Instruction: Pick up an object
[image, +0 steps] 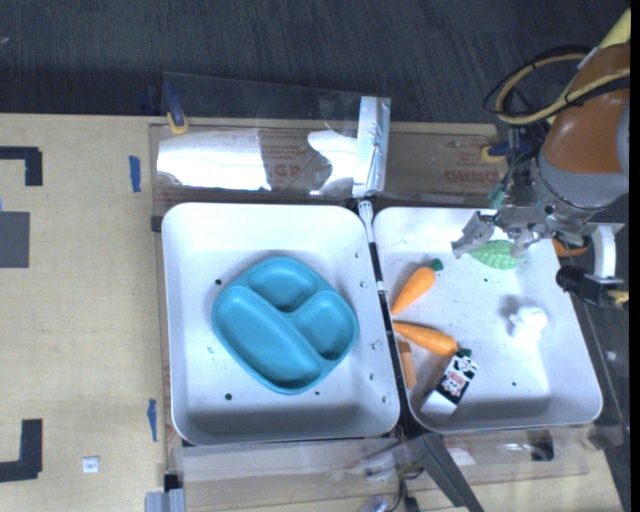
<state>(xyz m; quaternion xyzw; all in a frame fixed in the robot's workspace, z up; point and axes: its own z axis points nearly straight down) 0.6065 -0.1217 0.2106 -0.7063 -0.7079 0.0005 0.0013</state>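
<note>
- Right now the gripper (497, 237) sits over the far part of the right bin (575, 395), arm coming in from the right, orange band above the wrist.
- Claw state: metal fingers (472, 238) look spread apart, a pale green object (497, 256) lying just under and between them. Can't tell if they actually touch it; no lift visible, so I don't count it as held.
- Green object is the likely target: far side of the right bin, near the back wall, partly hidden by the gripper.
- Other candidates in the right bin: a carrot (414, 287) tilted near the divider, a second carrot (428, 338) just nearer, a black-and-white box (453, 381) near the front left corner, a small white lump (527, 321) toward the right.
- Left bin (190, 400) holds a blue sectioned tray (285, 322), well apart from the action.
- Doing the step well, my judgement: centre the fingers over the green object, go fully down to the bin floor before closing, close squarely across its narrow side, then lift straight.
- Risk: the object looks soft or rounded and may squirt out sideways; the back wall nearby limits finger room.
</note>
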